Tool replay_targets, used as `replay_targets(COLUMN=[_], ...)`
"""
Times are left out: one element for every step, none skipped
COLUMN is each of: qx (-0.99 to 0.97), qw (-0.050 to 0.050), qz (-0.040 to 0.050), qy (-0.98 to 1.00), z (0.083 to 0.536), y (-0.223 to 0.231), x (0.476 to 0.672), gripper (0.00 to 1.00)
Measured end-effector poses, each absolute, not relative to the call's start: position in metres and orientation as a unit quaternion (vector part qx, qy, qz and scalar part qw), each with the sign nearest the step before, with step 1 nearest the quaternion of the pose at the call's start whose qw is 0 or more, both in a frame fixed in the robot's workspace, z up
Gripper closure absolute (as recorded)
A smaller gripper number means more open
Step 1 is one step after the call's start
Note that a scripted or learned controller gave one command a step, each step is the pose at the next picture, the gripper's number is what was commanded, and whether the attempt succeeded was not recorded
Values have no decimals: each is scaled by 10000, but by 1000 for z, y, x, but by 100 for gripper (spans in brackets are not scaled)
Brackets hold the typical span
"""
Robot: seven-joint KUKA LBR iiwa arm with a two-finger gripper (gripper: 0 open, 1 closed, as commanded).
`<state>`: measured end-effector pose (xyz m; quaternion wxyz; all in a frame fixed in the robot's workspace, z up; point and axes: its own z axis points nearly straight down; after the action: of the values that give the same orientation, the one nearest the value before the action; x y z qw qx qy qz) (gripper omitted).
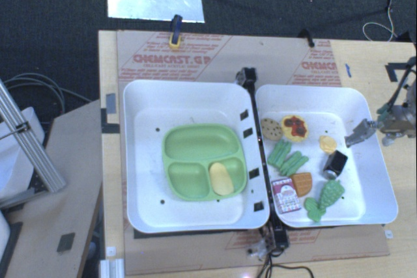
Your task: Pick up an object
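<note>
The right bin [355,101] holds several toy foods: a brown cookie [271,129], a round pizza-like piece [294,127], a small yellow piece [328,143], green beans [286,158], a black can [335,163], an orange cracker [301,183], a red-and-white box [285,196] and a knobbly green piece [325,198]. My gripper [362,133] reaches in over the bin's right rim. It sits just up and right of the black can and right of the yellow piece, with nothing seen in its grasp.
The left bin [143,107] holds a green divided tray [203,159] with a pale yellow piece [221,178] in its lower right compartment. A black divider [255,140] with clips runs between the bins. A yellow-handled clamp [175,34] stands on the bench behind.
</note>
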<state>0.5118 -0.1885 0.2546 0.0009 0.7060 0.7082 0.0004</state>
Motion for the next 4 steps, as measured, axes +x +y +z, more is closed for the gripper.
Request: replay_targets(qx=[7067, 7049, 7069, 7067], qw=[-27, 13, 22, -3], qz=[-17, 6, 9, -2], qy=[7075, 7093, 7073, 7075], z=[127, 83, 141, 82], y=[-206, -199, -207, -206], x=[531, 569, 554, 554], gripper=[0, 0, 0, 0])
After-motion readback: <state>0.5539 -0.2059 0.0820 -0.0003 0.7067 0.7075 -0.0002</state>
